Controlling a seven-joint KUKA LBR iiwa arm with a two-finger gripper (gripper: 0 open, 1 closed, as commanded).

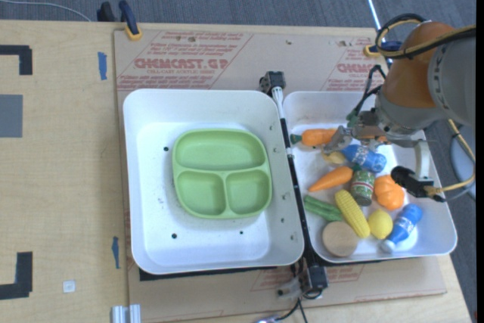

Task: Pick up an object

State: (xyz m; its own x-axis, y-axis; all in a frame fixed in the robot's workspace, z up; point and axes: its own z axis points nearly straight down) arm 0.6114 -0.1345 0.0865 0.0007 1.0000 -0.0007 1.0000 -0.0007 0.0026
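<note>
My arm on screen: grey metal, orange band

I see the arm (451, 79) as a thick, rounded grey casing with a glossy orange band just above the wrist; black cables with a touch of yellow and blue loop over it, and a dark metal gripper (355, 131) caps it.

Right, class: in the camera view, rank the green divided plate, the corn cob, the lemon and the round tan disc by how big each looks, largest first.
1. Green divided plate, by far the largest.
2. Corn cob.
3. Round tan disc, close to the corn in area, so that order is unsure.
4. Lemon, the smallest.
</note>
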